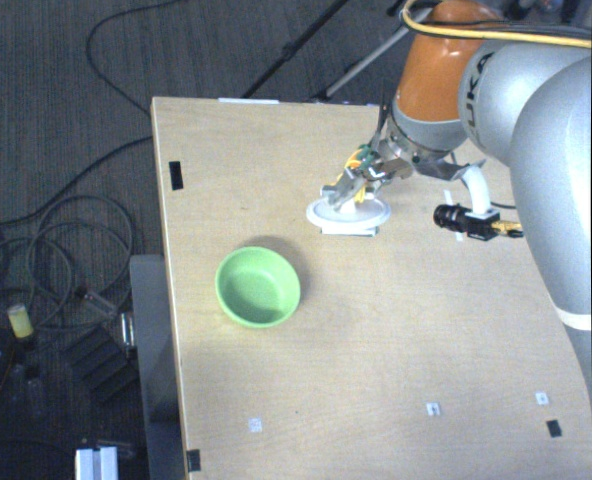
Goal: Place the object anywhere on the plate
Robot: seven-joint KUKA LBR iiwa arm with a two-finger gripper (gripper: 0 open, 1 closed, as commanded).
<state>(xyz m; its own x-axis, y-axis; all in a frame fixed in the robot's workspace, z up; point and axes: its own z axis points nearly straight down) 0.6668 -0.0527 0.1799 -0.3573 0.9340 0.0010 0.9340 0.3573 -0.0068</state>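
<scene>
A small flat white object lies on the tan bench top, right of centre toward the back. My gripper reaches down from the right and sits directly on top of it, covering its upper part. The green round plate with a raised rim stands to the front left of the white object, about a hand's width away, with nothing in it.
The arm's orange band and grey body fill the right side above the bench. A small black and yellow part hangs beside the wrist. Cables lie on the floor left of the bench edge.
</scene>
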